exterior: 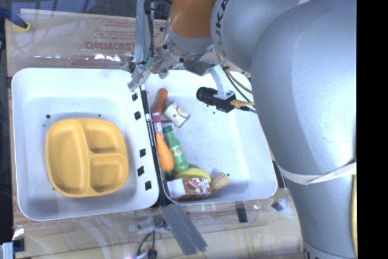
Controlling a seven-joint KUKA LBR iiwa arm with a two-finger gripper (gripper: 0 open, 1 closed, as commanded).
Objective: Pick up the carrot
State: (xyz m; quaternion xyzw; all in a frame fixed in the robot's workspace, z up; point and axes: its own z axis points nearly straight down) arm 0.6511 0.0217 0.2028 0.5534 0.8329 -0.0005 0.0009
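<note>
The carrot [165, 154] is a short orange piece lying lengthwise against the left wall of the right bin [242, 148]. It is wedged between that wall and a green bottle [176, 151]. My gripper [137, 77] hangs at the back end of the divider between the two bins, below the orange wrist band. It is well behind the carrot and apart from it, and nothing shows in its grasp.
Around the carrot lie a reddish-orange stick [161, 100], a small can [176, 113], a banana [194, 174], a brown packet [188, 187] and a tan cone-like piece [219, 180]. A yellow divided plate [88, 156] sits in the left bin [30, 88]. The arm covers the right side.
</note>
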